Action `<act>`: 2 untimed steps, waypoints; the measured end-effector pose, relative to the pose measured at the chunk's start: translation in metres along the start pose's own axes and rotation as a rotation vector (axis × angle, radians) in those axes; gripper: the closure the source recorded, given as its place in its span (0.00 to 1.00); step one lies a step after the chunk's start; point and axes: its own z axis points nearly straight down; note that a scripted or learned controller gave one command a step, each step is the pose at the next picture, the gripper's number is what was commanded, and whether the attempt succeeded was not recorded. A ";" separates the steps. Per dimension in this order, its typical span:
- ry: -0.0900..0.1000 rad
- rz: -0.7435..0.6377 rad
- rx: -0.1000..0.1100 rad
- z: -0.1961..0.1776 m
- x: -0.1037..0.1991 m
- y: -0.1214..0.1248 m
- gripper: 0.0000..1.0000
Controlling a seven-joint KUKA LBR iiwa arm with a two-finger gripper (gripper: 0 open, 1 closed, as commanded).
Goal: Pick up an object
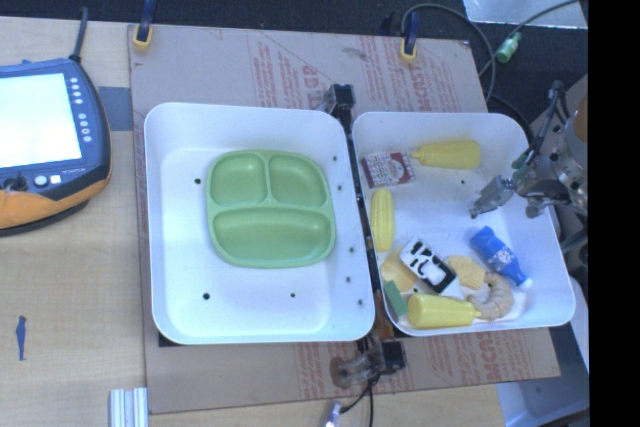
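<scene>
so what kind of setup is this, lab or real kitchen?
Likely a robot lab bench: two white bins on clamped cardboard, a teach pendant at left, and toy food like plastic corn for grasp trials.

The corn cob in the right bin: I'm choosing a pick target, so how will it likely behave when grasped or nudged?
The corn cob looks rounded and elongated, so a sideways push would probably roll it. It lies close against the bin wall, which may crowd a grasp. Its ribbed plastic-looking surface suggests stiff and light, though that is a guess.
</scene>
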 end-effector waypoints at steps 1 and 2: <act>-0.001 0.000 0.002 0.087 -0.026 -0.001 0.00; -0.002 -0.002 -0.002 0.118 -0.012 0.025 0.00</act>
